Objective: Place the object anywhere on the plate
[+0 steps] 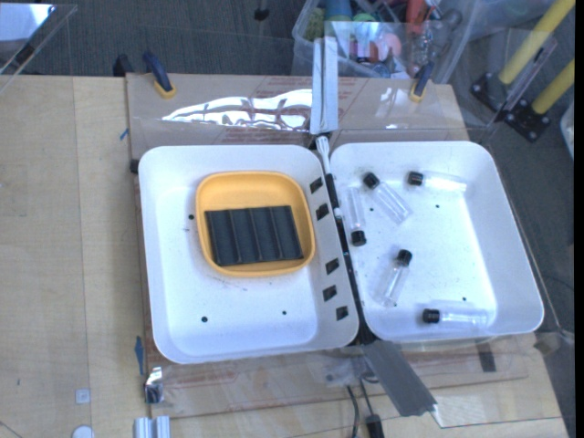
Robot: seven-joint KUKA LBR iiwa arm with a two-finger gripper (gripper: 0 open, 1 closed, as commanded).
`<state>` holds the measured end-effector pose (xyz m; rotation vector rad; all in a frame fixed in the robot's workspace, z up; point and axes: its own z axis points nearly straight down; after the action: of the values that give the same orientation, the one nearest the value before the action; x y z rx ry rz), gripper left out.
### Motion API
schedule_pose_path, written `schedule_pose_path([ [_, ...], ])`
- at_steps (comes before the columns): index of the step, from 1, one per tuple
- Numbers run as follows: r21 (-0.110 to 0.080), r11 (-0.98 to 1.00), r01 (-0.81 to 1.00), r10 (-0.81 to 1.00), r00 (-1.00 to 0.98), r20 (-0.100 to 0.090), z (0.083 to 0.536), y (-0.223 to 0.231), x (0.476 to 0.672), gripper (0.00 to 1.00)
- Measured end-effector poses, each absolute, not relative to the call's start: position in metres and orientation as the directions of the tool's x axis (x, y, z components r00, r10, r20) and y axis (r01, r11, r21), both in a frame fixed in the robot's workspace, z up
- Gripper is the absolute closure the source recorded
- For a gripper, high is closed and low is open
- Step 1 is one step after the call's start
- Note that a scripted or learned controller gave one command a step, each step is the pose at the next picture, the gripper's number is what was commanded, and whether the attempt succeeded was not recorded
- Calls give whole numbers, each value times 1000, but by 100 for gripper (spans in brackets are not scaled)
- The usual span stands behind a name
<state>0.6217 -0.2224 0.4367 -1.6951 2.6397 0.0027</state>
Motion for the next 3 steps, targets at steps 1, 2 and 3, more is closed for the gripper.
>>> schedule_pose_path([
  [1,-8,256,-967,-967,-256,-5,436,-224,657,100],
  [2,-8,-84,-996,-996,84,-4,436,-221,668,100],
  [3,-8,-281,-960,-960,281,-2,436,-217,668,100],
])
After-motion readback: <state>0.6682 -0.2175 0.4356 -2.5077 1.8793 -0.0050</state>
